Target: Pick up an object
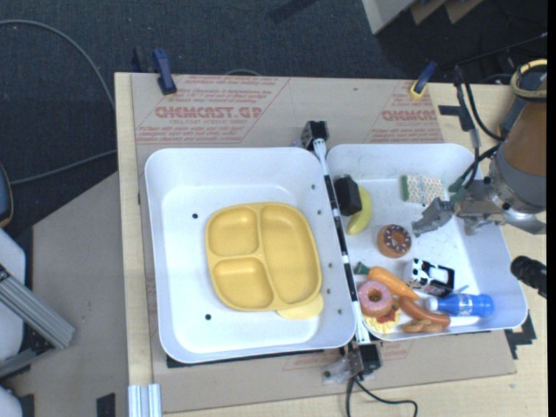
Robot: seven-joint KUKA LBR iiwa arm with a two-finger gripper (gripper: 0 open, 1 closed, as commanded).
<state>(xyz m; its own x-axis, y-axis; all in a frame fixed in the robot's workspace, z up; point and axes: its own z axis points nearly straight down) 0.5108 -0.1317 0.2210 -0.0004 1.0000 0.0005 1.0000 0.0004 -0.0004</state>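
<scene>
The right bin (486,259) holds several small items. A chocolate donut (394,241) lies near its middle, with a banana (360,215) and a black block (347,195) along the left wall. Toward the front lie a pink donut (375,298), a carrot (393,280), a sausage (424,321), a blue bottle (460,305) and a black-and-white toy (431,274). A green-patterned pad (422,188) lies at the back. My gripper (434,216) hangs over the right bin, right of the chocolate donut and in front of the pad, with nothing seen held.
The left bin (174,233) carries a yellow divided plate (261,256) at its middle. A black divider (334,224) runs between the bins. The arm (521,172) and its cables (469,120) cover the right bin's far right side.
</scene>
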